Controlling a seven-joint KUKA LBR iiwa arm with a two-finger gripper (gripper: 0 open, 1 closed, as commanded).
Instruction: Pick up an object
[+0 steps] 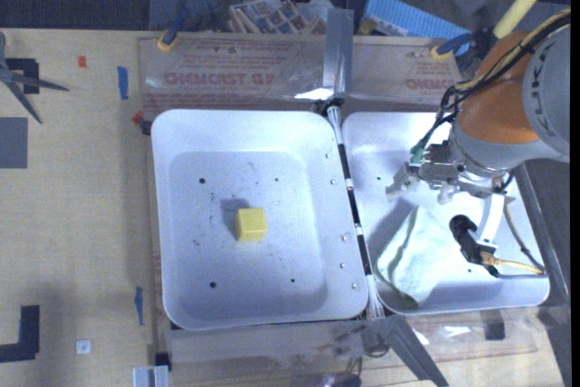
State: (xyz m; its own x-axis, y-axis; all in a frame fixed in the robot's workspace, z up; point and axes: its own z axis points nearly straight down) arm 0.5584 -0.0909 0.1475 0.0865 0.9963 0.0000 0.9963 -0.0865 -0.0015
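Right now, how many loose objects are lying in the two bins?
2. A yellow block lies near the middle of the left bin; a pale cloth lies in the right bin's near-left corner. The arm covers part of that bin, so more may be hidden.

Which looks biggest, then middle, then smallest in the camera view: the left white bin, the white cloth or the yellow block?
1. left bin, by far the largest.
2. white cloth, bunched up in the right bin.
3. yellow block, clearly the smallest.

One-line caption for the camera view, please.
Gripper over right bin containing a white cloth; yellow block lies in left bin.
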